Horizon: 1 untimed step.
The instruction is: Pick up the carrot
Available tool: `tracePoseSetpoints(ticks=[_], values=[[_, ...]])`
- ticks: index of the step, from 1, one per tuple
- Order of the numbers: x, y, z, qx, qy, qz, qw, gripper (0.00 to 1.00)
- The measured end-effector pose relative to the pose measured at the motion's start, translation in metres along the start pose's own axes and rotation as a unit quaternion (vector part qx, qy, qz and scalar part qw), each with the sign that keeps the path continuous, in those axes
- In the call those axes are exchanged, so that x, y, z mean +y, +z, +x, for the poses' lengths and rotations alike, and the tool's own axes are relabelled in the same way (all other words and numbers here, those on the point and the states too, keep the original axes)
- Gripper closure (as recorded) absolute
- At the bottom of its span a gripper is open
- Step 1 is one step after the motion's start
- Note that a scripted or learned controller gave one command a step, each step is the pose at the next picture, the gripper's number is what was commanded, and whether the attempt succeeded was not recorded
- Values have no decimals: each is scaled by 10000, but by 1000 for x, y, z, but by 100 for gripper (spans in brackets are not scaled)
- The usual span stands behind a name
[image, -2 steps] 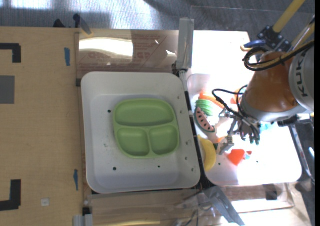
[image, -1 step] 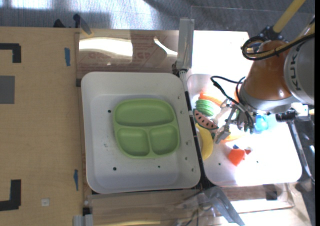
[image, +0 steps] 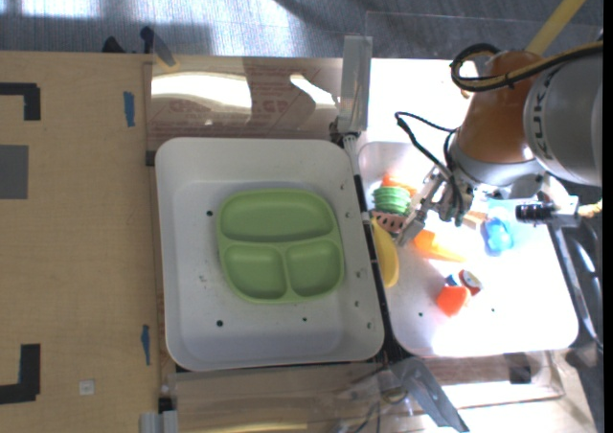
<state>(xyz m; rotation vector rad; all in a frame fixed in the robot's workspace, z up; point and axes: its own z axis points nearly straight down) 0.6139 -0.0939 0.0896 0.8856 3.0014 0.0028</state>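
My pincer [image: 436,216] hangs low over the right bin [image: 536,326], fingers spread wide with nothing between them. The carrot [image: 439,246] lies just below them, an orange wedge on the bin floor, seemingly not yet touched. Clutter is the danger: a green ridged toy [image: 391,198] and a yellow piece [image: 386,259] sit close on the left, a blue item [image: 496,235] to the right. If I descend off-centre I may nudge the carrot aside or clamp a neighbour. The green tray [image: 280,242] in the left bin [image: 182,259] is well apart.
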Motion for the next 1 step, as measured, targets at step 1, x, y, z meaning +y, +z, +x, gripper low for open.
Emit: tracePoseSetpoints(ticks=[1], values=[[2,-14,-3,-59,-14,-21,10000,100]])
